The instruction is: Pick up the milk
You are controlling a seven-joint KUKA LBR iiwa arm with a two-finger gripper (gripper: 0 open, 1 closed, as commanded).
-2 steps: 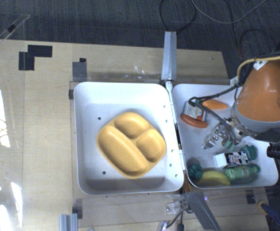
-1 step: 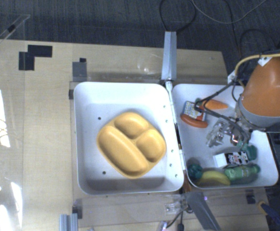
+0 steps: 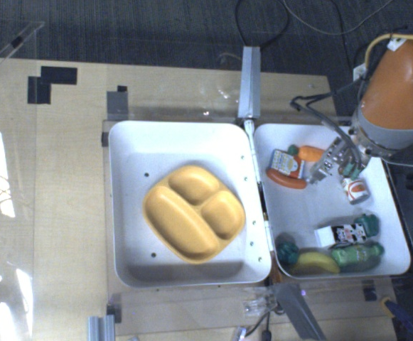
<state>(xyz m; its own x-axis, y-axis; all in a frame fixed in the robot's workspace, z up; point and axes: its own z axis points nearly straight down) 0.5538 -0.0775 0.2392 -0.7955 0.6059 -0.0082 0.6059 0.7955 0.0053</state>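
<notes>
The milk [image 3: 342, 233] is a small white carton with black patches and a green end, lying on its side in the lower part of the right bin [image 3: 398, 258]. My gripper [image 3: 336, 166] hangs over the upper middle of that bin, well above the milk in the view. It is open, with nothing between its fingers. It hovers between an orange carrot [image 3: 310, 152] on its left and a red-and-white can [image 3: 356, 190] on its lower right.
A green-and-white carton [image 3: 284, 162] and a red sausage [image 3: 287, 180] lie at the right bin's upper left. A green bottle [image 3: 355, 254], a banana [image 3: 316, 262] and a dark green vegetable [image 3: 286, 249] line its front wall. Yellow bread [image 3: 194, 210] lies in the left bin [image 3: 131, 261].
</notes>
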